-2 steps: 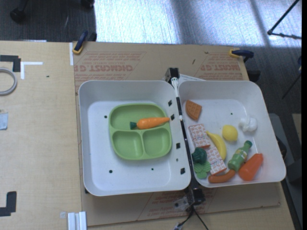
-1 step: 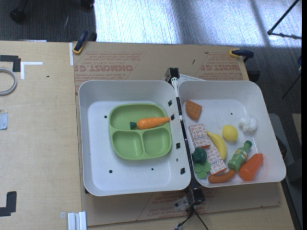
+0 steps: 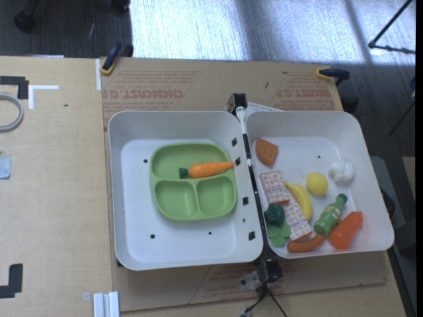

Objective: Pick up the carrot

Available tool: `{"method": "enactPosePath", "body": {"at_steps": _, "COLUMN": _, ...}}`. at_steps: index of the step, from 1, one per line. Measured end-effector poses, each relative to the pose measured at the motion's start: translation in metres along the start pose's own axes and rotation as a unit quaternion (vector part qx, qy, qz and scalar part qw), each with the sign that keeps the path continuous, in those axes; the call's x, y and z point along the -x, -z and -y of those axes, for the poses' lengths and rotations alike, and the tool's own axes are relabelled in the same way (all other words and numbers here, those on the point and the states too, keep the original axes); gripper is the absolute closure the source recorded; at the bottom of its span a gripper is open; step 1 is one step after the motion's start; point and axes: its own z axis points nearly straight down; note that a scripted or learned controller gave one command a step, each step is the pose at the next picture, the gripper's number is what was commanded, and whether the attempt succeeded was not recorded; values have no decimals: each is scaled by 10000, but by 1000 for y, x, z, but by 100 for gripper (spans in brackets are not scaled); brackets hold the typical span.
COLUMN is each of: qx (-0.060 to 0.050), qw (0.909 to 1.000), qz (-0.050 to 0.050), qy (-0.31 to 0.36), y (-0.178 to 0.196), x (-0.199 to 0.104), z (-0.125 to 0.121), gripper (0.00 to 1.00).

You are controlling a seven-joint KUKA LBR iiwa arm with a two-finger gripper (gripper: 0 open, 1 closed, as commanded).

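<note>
carrot (image 3: 210, 169) is in the left bin (image 3: 125, 197), on the green divided plate (image 3: 193, 202); it lies in the plate's long far compartment, nearly level, slightly raised toward the right; leafy green end points left, orange tip reaches the plate's right rim; the two near compartments hold nothing; nothing else touches the carrot

jaws: cannot tell open or closed from this view

right bin (image 3: 370, 177) holds the clutter; orange waffle-like square (image 3: 267, 151) at its far left corner; lemon (image 3: 317, 183) near the middle, white lumpy item (image 3: 342, 171) just beside it to the right; banana (image 3: 301, 200) lies across a pink-and-white wafer strip (image 3: 274, 183); broccoli (image 3: 275, 214) sits against the left wall with a flat green leaf (image 3: 279, 232) just below it; green bottle (image 3: 330, 214) is tilted, cap toward the far right; red-orange chunk (image 3: 346, 230) is beside the bottle at the near right corner, type unclear; red sausage-shaped piece (image 3: 305, 245) lies along the near wall

both bins sit touching on a cardboard sheet (image 3: 165, 88); the sheet is held by a blue-yellow clamp (image 3: 110, 58) at the far left corner and another clamp (image 3: 334, 74) at the far right; wooden bench (image 3: 53, 197) runs off to the left
</note>
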Motion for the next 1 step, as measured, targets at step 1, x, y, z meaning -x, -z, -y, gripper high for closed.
{"method": "enactPosePath", "body": {"at_steps": 1, "qx": -1, "qw": 10000, "qz": 0, "qy": -1, "y": 0, "x": 0, "z": 0, "gripper": 0}}
